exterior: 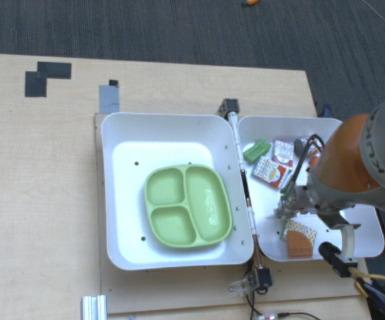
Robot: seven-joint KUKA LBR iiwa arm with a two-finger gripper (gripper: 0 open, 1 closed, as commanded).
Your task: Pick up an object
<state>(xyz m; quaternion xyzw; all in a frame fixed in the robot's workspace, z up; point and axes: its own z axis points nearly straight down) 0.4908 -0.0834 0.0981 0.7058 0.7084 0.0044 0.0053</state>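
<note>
The arm [379, 145] has a smooth grey rounded shell, a wide orange band [342, 159] above the wrist, a darker grey wrist part below it, thin black cables [303, 153] looping beside the band, and a metallic gripper [287, 212].

A pale wooden bench [39, 179] is filling the frame's middle, bearing two white bins [109, 179] side by side.
</note>
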